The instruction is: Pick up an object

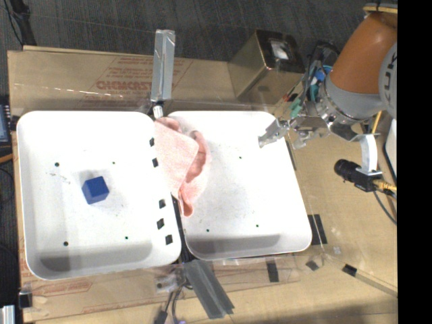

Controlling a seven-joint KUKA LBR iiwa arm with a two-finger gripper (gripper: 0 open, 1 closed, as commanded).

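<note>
You've got the gripper (271, 134) hanging over the top-right corner of the right bin (270, 241), w/ the arm (358, 59) coming in from the right; can't tell if it's open or closed from this angle, and nothing visible in it. Pink cloth (182, 164) is draped over the divider between the bins, mostly on the right bin's left side, well apart from the gripper. Blue cube (96, 189) sits in the left bin (40, 248), left of centre, far from the gripper.
</note>
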